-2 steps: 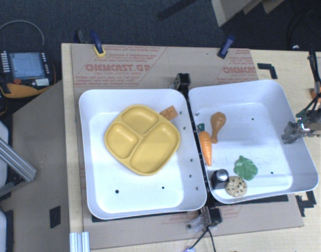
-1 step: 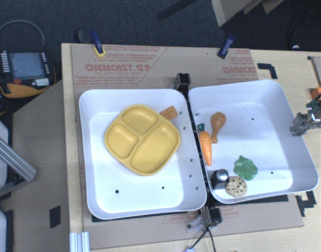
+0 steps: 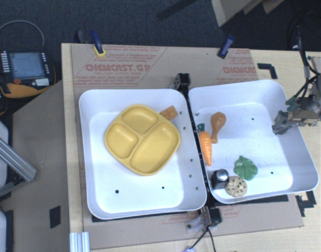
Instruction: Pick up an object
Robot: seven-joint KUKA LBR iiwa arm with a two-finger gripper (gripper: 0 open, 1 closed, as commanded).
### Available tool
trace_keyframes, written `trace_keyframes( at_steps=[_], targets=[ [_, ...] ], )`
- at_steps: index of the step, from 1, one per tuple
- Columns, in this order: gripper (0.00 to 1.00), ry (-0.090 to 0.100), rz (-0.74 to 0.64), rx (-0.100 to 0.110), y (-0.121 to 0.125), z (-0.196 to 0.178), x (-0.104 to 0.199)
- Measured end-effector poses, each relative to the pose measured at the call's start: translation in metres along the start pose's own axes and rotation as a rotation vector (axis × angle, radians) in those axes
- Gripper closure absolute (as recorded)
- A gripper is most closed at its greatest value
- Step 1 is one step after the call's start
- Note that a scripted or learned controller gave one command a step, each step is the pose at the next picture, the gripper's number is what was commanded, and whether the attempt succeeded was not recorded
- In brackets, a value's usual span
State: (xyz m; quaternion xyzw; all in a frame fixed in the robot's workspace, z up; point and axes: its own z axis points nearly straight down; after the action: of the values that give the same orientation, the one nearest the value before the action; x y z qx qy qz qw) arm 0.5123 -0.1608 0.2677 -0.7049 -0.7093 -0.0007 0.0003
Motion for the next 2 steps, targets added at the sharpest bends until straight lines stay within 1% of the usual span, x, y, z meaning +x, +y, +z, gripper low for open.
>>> trace_keyframes(
  at_steps=[1, 2],
  targets=[
    [1.0, 0.001, 0.0, 0.003, 0.007, 0.017, 0.053],
    [1.0, 0.001, 0.0, 0.003, 0.007, 0.015, 0.108]
  ],
)
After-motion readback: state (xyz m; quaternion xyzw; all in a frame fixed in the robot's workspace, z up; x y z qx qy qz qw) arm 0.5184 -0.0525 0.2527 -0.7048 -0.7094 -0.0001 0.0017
